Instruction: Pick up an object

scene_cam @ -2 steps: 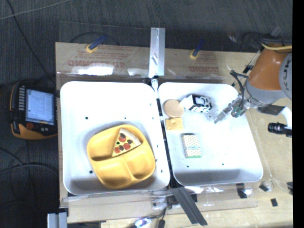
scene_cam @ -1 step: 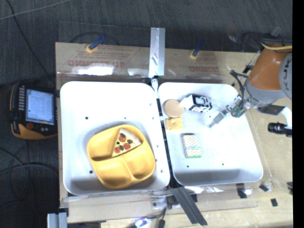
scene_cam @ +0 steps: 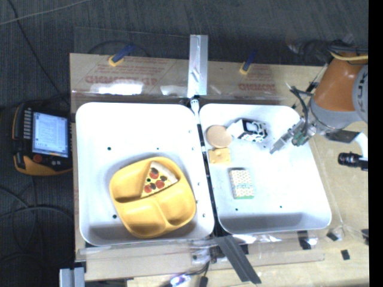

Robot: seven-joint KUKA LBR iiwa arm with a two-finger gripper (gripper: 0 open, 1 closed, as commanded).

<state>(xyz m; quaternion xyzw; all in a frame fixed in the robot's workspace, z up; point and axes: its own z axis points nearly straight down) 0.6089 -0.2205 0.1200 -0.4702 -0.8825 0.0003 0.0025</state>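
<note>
Bench: a wooden bench [scene_cam: 341, 178] seen from above at a slant, bearing two shallow white bins side by side
Left bin: the left bin [scene_cam: 119, 124] holds a yellow divided plate [scene_cam: 152, 196] in its near half
Plate: three compartments; a toy pizza slice [scene_cam: 159, 178] with red dots lies in the upper right compartment, its point toward the far side
Right bin: the right bin [scene_cam: 287, 190] holds four small things, all in its left and far parts
Round piece: a tan round disc [scene_cam: 218, 136] lies close to the dividing wall, in the far left part of the right bin
Yellow piece: a small yellow square block [scene_cam: 219, 155] sits just in front of the disc, close to touching it
Speckled piece: a pale rectangular sponge [scene_cam: 241, 183] with green dots lies nearer the camera, apart from the block
Black and white thing: a small black-and-white object [scene_cam: 252, 130] lies to the right of the disc, near the far wall
Arm: the grey arm [scene_cam: 338, 94] with its orange band enters from the right, above the far right corner of the right bin
Gripper: the gripper [scene_cam: 281, 143] points down and leftward, its tip just right of the black-and-white object and apart from it
Gripper state: too small and blurred to tell
Beside the bench: a handheld screen unit [scene_cam: 45, 139] with an orange casing rests on the dark floor at left
</note>
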